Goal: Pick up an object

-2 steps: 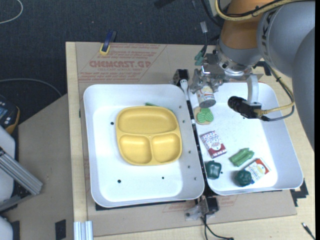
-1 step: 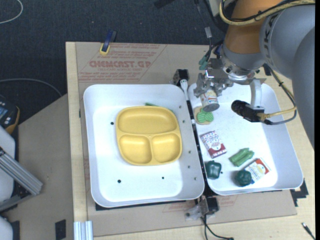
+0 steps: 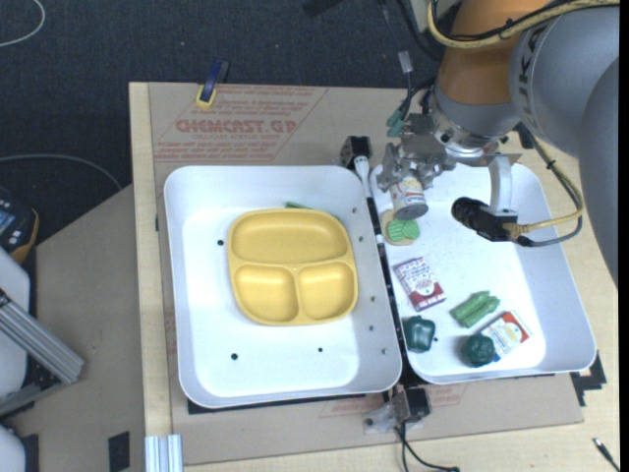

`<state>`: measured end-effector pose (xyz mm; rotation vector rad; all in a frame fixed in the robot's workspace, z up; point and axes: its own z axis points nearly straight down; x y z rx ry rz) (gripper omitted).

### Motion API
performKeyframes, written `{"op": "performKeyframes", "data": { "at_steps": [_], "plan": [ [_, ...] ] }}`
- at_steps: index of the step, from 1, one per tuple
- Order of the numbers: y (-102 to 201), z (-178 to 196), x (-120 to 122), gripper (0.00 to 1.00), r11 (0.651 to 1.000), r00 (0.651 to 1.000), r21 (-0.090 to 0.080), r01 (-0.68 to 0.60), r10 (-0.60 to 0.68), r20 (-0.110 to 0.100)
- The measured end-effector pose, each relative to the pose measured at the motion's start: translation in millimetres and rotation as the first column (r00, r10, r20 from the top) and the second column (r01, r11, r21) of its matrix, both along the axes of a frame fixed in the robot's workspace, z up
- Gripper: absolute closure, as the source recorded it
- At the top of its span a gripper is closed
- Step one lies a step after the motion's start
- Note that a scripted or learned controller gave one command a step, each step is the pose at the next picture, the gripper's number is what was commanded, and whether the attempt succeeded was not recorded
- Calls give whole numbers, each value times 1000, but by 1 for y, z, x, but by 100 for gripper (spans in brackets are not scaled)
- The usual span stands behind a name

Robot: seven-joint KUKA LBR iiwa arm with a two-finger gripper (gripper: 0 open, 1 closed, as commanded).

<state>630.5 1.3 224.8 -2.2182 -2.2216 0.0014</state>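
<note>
Brown board (image 3: pixel 236 124) beneath bins reads "CHEMCAST GP"

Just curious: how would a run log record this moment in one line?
gripper over right bin | small can at fingertips | grasp unclear | yellow tray in left bin

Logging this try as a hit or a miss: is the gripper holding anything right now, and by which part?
Cannot be told. The gripper sits right over a small can in the right bin, but whether it grips the can is hidden.

Yellow tray (image 3: pixel 292 264); white bins (image 3: pixel 192 293); green pod (image 3: pixel 474 308); red-white packet (image 3: pixel 419 282); orange-banded grey arm (image 3: pixel 511 37).
</note>
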Motion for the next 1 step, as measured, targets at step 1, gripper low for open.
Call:
{"op": "performKeyframes", "data": {
  "at_steps": [1],
  "plan": [
    [2, 1, 10, 100, 1000, 1000, -1, 0, 0, 5]
  ]
}}
